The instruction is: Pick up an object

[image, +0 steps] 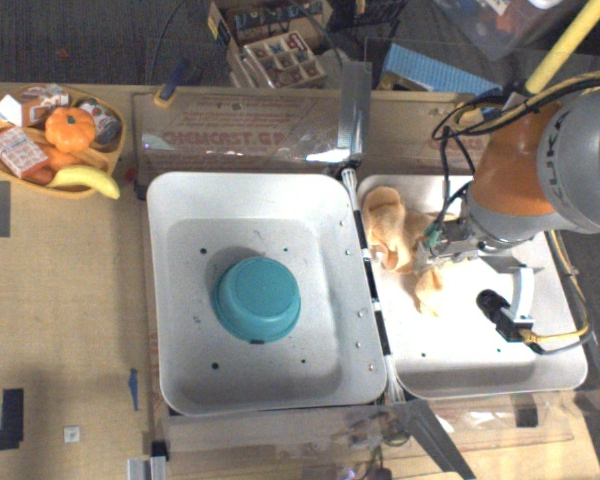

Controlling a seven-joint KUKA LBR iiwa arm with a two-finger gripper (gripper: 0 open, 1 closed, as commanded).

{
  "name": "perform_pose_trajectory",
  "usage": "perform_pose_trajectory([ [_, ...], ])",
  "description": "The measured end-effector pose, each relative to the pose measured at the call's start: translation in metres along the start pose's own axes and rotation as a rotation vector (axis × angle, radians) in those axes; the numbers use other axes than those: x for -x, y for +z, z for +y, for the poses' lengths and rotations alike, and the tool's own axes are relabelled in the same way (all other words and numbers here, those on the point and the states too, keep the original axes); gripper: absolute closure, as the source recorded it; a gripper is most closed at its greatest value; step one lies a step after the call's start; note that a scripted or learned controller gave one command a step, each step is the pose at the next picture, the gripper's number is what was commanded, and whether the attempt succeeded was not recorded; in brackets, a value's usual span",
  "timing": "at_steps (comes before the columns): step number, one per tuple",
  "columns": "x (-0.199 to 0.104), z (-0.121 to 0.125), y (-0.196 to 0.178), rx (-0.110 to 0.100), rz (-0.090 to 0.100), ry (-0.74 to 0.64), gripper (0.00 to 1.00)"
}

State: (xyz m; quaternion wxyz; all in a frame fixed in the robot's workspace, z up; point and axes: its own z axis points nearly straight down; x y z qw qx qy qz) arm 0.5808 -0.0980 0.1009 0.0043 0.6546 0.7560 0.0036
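Observation:
A teal bowl (259, 299) lies upside down in the middle of the left white bin (180, 208). In the right white bin (555, 368) a pale tan, bread-like piece (385, 225) rests against the left wall. A smaller tan piece (427, 290) lies just below and to its right. My gripper (442, 252) hangs low between the two tan pieces, right at the top edge of the smaller one. The grey arm with its orange band (520, 173) comes in from the right above it. Whether anything is gripped is hidden by the wrist.
A yellow basket (5, 163) with a small pumpkin, a banana and boxes sits on the bench at the far left. Cardboard and clear plastic lie behind the bins. The strip where the two bin walls meet (372, 298) runs between the bowl and the tan pieces.

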Motion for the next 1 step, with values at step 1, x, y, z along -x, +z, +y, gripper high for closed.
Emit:
perform_pose_trajectory([
  [1, -0.0389, 0.0547, -0.1143, -0.009, 0.000, -0.076, 1.00],
])
